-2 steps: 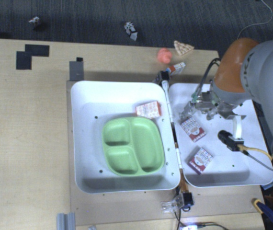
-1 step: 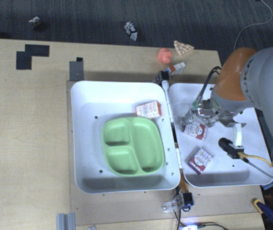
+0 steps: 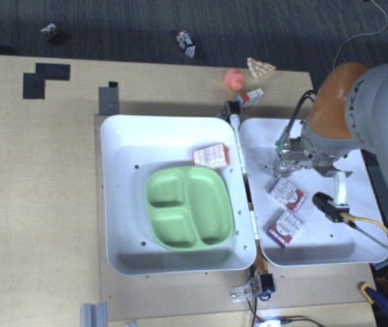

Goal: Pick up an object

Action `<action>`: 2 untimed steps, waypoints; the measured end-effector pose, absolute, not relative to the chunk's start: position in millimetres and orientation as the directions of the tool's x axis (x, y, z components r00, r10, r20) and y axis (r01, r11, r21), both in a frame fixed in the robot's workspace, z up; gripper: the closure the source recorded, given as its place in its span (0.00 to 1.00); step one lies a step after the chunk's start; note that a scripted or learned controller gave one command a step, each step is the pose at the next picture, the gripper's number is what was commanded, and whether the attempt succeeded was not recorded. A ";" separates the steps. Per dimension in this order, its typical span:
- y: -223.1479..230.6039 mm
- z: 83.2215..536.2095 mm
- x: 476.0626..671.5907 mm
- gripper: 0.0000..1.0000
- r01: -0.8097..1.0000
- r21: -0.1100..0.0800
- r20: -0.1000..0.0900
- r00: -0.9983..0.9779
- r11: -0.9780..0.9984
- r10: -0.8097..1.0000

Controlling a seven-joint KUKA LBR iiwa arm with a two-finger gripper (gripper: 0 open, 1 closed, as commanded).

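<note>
My gripper [image 3: 284, 171] hangs low in the right bin [image 3: 361, 244], just above and touching close to a red and white packet [image 3: 287, 195]. A second red and white packet [image 3: 284, 227] lies nearer the front of that bin. In the left bin [image 3: 122, 182] sits a green divided tray [image 3: 188, 207], with a third red and white packet [image 3: 211, 156] behind it. Nothing shows between the fingers, which are mostly hidden by the wrist.
On the bench behind the bins lie a pink ball [image 3: 233, 79], a wedge-shaped piece [image 3: 261, 67] and a small red and white tube [image 3: 250, 98]. The ridge between the bins runs down the middle. Small clutter dots the dark floor beyond.
</note>
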State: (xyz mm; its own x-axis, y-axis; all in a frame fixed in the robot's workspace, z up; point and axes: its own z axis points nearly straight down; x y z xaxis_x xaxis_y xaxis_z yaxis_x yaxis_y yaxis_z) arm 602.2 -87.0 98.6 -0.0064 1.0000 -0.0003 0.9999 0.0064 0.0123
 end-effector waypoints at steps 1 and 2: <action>-87.1 98.5 602.1 0.00 1.000 0.012 0.000 -0.006 0.006 1.000; -89.7 87.1 541.2 0.00 1.000 0.008 -0.001 -0.002 0.002 1.000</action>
State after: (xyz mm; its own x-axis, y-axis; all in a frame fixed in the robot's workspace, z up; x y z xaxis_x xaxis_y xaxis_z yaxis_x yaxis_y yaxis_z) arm 541.2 -89.7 87.1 -0.0016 1.0000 -0.0012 1.0000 0.0016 0.0083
